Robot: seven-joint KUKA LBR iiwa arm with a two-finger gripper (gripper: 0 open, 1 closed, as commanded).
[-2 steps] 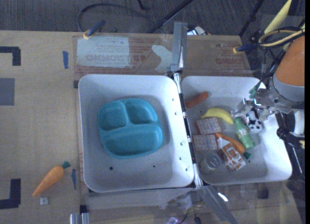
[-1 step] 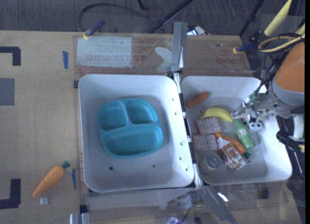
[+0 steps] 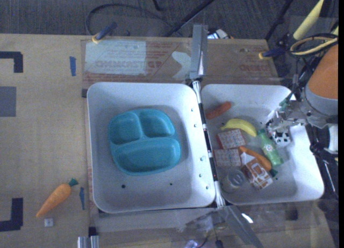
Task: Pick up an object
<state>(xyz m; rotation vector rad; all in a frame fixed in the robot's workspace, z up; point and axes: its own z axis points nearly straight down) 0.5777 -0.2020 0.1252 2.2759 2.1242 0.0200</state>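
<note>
Green bottle (image 3: 270, 148) just below claw (image 3: 279, 126)

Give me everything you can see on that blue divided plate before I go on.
The blue divided plate looks like teal plastic, a rounded square with three compartments: two small ones at the far side and one wide one at the near side. It lies flat, right side up, roughly centred in the left bin, with nothing on it and nothing else touching it.

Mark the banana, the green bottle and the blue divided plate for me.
banana (image 3: 241, 126): camera view, middle of its yellow curve, right bin.
green bottle (image 3: 270, 150): camera view, middle of its body, right bin.
blue divided plate (image 3: 144, 140): camera view, the ridge between its compartments, left bin.
</note>
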